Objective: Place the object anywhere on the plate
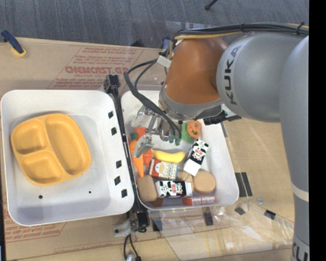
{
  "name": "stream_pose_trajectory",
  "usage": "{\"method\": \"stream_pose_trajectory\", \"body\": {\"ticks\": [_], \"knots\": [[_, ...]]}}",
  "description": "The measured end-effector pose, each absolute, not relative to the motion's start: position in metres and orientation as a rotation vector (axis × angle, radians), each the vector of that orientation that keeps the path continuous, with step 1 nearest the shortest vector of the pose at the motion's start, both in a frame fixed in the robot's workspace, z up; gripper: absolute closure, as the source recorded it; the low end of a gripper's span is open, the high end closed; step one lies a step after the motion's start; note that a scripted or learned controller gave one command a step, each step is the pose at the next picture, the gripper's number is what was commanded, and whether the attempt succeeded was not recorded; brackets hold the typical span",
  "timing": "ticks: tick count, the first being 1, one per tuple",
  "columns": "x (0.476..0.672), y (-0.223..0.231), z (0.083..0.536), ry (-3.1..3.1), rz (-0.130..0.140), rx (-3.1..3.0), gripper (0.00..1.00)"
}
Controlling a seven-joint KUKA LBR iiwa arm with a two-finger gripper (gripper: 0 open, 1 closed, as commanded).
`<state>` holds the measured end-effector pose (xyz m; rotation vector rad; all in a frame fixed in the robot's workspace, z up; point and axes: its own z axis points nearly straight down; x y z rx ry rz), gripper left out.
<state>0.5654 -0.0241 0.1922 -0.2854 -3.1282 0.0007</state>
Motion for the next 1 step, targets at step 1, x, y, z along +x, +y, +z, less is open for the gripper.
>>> {"method": "stream_pose_trajectory", "body": {"ticks": [1], "knots": [[0.5654,-0.0241,0.1922,-3.128,0.001,-0.285,0.0]]}}
